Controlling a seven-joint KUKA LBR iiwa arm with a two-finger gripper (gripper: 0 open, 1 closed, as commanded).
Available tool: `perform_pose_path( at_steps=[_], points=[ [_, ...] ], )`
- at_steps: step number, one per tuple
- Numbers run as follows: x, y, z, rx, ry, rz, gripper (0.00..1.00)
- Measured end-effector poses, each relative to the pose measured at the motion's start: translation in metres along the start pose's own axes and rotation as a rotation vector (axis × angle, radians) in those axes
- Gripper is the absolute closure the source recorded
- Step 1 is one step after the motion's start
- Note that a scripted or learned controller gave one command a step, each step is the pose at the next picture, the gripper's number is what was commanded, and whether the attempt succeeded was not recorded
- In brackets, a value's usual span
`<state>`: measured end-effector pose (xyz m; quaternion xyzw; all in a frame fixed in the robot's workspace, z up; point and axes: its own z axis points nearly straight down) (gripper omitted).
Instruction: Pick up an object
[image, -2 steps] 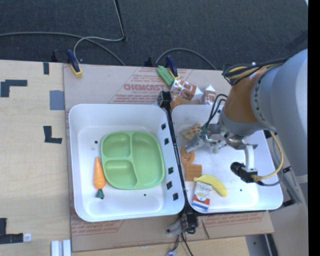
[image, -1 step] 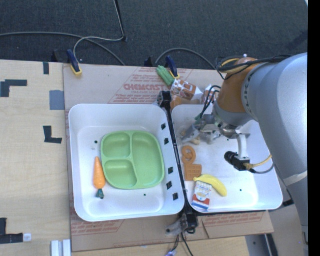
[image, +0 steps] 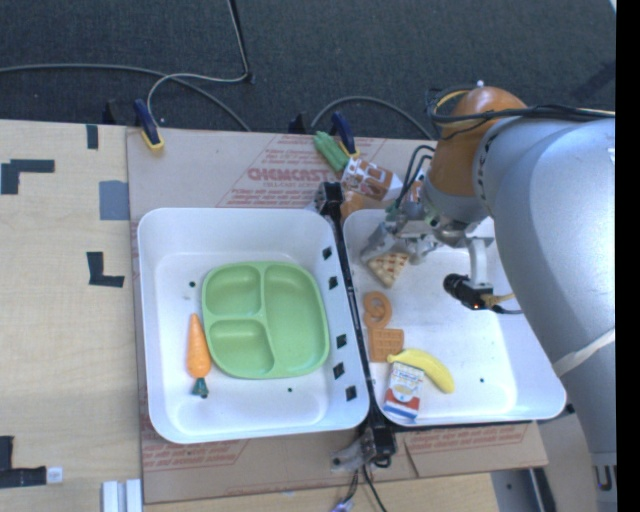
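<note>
- Grey and broad, the arm (image: 560, 230) fills the right side of the camera view, reaching over the right bin (image: 520, 395) from that bin's outer edge; its orange band sits above the bin's far rim.
- Its pincer (image: 400, 243) hangs low over the far left corner of the right bin, right above a waffle-patterned piece (image: 388, 266). Whether it is open or closed, or has hold of anything, I cannot tell: the metal parts blur together from this angle.
- That piece looks like the likely target, judging by where the pincer is aimed; it lies on the bin floor, close to the divider between the bins.
- Nearer than that piece, along the same divider side of the right bin, lie a small pretzel ring (image: 377, 306), an orange cracker square (image: 385, 343), a banana (image: 424, 369) and a small carton (image: 403, 391), loosely spread so each can be reached alone.
- A packaged snack (image: 367, 180) rests just beyond the right bin's far rim, on the cardboard sheet.
- Left of the right bin, the left bin (image: 160, 300) holds a green divided plate (image: 265, 319) at its middle and a toy carrot (image: 198, 347) just beside the plate's left edge.
- Both bins sit on cardboard on the counter (image: 60, 320), probably to keep them from sliding.
</note>
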<state>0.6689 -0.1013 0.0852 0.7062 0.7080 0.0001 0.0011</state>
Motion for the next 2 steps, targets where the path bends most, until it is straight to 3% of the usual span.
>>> perform_pose_path(
  at_steps=[1, 2],
  points=[
    [0.0052, -0.0028, 0.0001, 0.001, -0.001, 0.002, 0.0],
    [0.0047, -0.003, -0.0097, 0.002, -0.004, 0.001, 1.0]
  ],
)
